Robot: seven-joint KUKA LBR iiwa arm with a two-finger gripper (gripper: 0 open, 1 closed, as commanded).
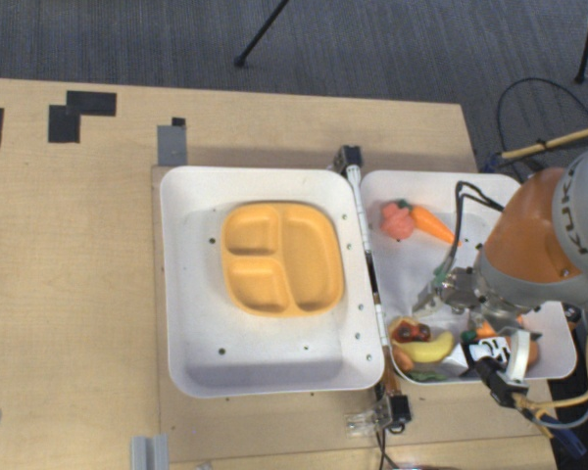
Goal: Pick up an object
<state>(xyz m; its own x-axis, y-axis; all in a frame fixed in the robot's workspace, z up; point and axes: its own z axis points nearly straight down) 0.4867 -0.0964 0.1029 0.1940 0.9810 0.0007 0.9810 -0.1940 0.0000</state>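
Note:
The right bin [397, 267] holds toy food. A pink strawberry-like piece [398, 221] and an orange carrot [432, 224] lie at its back. A yellow banana [430, 351] lies at the front left beside a dark red piece [409, 332], with more orange pieces [532, 352] at the front right. My gripper [467, 329] reaches down over the front of this bin, just right of the banana. The grey and orange wrist [529, 243] hides whatever is under it.
The left bin [191, 262] holds a yellow divided plate [279, 258]. A metal bar [361, 225] separates the two bins. Cables [514, 399] hang off the wrist over the right bin's front edge. Bare wooden bench [69, 292] stretches to the left.

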